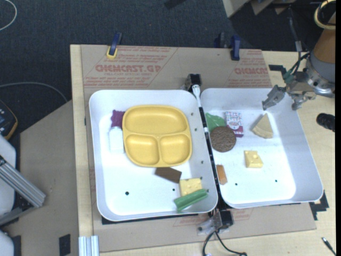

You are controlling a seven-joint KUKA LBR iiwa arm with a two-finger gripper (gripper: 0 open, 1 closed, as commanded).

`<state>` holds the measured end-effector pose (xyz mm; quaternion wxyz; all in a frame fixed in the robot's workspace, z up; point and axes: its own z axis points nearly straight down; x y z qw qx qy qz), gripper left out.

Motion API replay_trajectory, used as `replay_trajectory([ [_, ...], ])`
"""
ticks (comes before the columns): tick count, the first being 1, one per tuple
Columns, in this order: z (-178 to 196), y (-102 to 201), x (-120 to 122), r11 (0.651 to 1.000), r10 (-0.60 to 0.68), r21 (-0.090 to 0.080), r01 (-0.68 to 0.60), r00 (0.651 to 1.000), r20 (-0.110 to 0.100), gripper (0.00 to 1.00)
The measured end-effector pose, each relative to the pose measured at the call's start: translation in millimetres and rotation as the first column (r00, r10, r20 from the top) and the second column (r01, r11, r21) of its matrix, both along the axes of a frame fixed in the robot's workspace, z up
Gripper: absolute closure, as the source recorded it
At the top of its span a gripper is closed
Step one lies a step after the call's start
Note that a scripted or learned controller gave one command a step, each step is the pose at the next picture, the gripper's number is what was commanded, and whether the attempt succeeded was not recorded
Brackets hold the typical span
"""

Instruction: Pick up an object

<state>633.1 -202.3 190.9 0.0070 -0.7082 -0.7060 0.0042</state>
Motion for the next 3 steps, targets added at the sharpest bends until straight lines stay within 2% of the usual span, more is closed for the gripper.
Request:
replay_trajectory([
  [1,10,0,3,1.000,0.003,-0.004,-0.003,1.000,0.015,0.00],
  [2,-42,5,-6,1.000,0.004,-0.002,-0.004,1.000,0.011,0.00],
  [3,-105,3,-6,1.000,0.004,-0.002,-0.004,1.000,0.009,0.00],
])
